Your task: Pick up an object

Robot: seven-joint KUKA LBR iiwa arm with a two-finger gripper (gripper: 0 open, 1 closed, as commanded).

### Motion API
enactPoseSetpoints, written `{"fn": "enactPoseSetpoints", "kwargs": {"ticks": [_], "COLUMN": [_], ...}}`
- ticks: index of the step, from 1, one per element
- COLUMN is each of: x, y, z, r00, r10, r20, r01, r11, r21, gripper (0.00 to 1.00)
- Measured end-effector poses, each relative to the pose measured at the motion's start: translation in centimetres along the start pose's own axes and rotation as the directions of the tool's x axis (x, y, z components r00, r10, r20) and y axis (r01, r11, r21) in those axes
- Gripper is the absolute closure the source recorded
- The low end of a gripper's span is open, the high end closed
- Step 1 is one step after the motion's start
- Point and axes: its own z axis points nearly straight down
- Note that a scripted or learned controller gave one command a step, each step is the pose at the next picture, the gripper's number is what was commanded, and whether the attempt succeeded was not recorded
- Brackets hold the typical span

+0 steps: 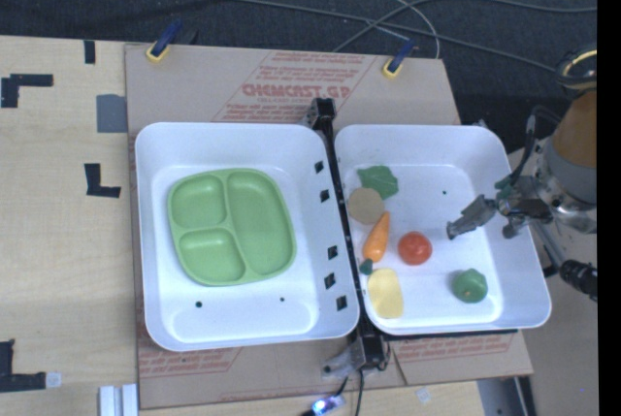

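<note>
The right bin (490, 148) holds several toy foods: a green leafy piece (376, 179), a tan round disc (366, 206), an orange carrot (376, 238), a red tomato (414, 248), a yellow piece (385, 293) and a green pepper (470, 285). My gripper (488, 222) hangs over the right side of this bin, right of the tomato and above the pepper. It is open, with only white bin floor between its fingers.
The left bin (155, 152) holds a green divided plate (231, 226). A black divider (335, 210) runs between the bins. Cables cross the dark floor behind the bench, and yellow clamps (396, 65) pin the cardboard base.
</note>
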Motion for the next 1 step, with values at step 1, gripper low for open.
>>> {"fn": "enactPoseSetpoints", "kwargs": {"ticks": [1], "x": [0.04], "y": [0.27], "z": [-0.62], "r00": [1.0], "r10": [-0.004], "r20": [0.003], "r01": [0.004], "r11": [1.0], "r21": [-0.012], "gripper": [0.0]}}
